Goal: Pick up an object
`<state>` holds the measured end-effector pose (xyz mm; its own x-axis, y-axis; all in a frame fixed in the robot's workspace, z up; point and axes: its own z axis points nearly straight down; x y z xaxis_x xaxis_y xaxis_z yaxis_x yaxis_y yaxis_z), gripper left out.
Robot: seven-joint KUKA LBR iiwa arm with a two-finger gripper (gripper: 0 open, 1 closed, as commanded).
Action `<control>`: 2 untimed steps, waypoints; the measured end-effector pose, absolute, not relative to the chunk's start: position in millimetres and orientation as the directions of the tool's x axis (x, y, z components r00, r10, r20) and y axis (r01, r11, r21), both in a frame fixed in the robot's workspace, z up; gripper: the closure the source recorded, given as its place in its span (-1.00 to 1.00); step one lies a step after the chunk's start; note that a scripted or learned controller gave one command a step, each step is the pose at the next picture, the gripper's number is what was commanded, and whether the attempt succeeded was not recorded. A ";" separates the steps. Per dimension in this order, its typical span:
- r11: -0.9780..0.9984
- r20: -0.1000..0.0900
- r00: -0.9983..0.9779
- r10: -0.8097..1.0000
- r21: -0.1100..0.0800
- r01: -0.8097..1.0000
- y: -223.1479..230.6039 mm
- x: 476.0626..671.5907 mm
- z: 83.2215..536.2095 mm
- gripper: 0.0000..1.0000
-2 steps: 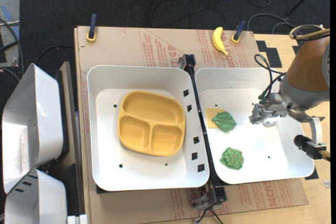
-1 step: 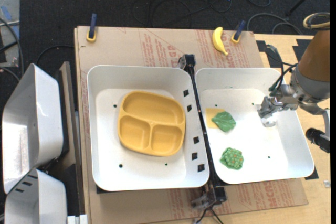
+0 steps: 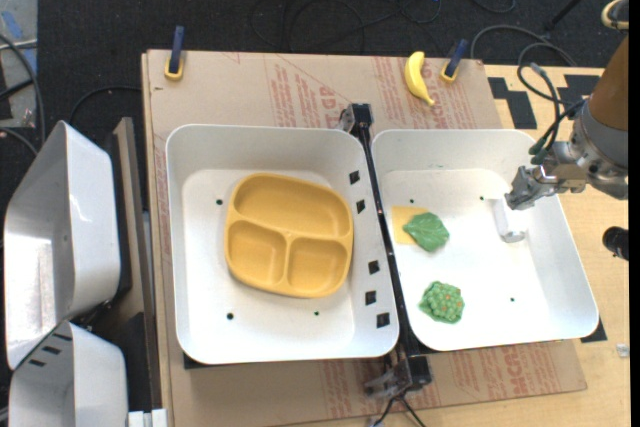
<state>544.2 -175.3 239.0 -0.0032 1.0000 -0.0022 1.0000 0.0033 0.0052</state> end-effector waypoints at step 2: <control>0.008 0.002 -0.008 1.000 -0.001 1.000 -69.2 525.1 238.5 1.00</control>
<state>525.1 -69.2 238.5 -0.0079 1.0000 0.0015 1.0000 0.0079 -0.0007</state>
